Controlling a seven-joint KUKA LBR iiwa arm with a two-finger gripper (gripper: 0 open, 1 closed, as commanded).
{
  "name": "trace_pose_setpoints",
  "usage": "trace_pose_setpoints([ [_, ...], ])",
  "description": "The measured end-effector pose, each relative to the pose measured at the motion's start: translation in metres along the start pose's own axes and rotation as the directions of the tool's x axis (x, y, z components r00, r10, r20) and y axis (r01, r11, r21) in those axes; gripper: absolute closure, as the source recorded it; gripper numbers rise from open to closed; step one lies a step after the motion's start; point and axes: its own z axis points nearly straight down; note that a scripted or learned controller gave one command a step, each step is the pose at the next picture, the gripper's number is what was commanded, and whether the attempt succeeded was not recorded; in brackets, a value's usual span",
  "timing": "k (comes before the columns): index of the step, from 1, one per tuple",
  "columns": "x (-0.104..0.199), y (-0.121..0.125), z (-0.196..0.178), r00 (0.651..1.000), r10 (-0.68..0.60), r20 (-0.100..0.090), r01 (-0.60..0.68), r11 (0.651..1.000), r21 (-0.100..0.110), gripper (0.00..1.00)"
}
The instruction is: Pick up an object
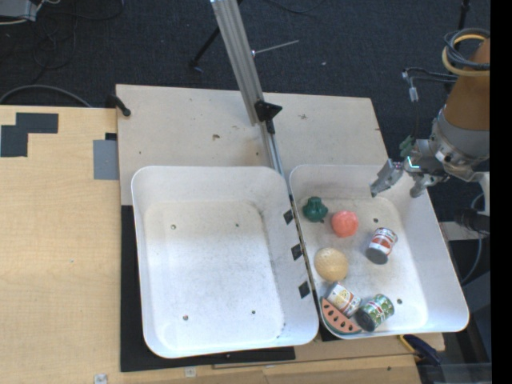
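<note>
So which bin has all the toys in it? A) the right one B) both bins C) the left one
A: the green toy, pink ball, yellowish ball and little cans all lie in the right bin, the one below the arm's jaws.

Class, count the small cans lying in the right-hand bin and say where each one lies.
3. One can lies right of the pink ball. A second can lies below the yellow ball. The green can lies near the front edge. Nothing seems hidden.
</note>
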Motion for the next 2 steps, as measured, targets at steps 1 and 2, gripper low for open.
trace_pose_setpoints([
  [1, 0.0, 0.001, -0.003, 1.0, -0.003, 0.002, 0.003, 1.0, -0.004, 0.0],
  [2, 0.002, 0.003, 0.041, 1.0, -0.002, 0.001, 0.002, 1.0, -0.001, 0.0],
])
